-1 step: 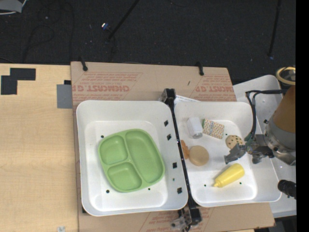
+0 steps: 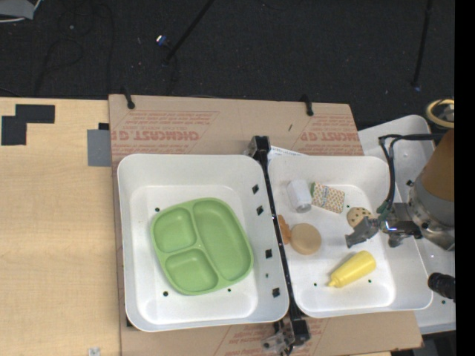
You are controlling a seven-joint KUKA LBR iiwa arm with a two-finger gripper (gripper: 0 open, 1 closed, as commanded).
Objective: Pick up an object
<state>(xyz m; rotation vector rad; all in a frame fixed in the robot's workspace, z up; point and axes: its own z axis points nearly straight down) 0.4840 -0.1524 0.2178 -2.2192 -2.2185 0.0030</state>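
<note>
Objects for picking lie scattered in the right-hand shallow white bin [image 2: 375, 291], and we take them after the bigger things. Largest on our bench is the left-hand shallow white bin [image 2: 137, 176], which holds a light green plastic plate with three compartments [image 2: 200, 245] lying flat. In the right bin we see a yellow plastic squeeze bottle [image 2: 352, 268] on its side near the front, a round tan wooden disc [image 2: 305, 239] by the divider, a small grey-white cylinder [image 2: 299, 195] toward the back, a patterned pastel card-like piece [image 2: 329, 197] just beside it, and a small beige die-like block with dark dots [image 2: 358, 216]. Our grey arm with its orange band [image 2: 445, 169] reaches in from the right; the two-finger gripper [image 2: 361, 233] hangs just beside the dotted block, above the bottle, and we cannot tell how it is set
</note>
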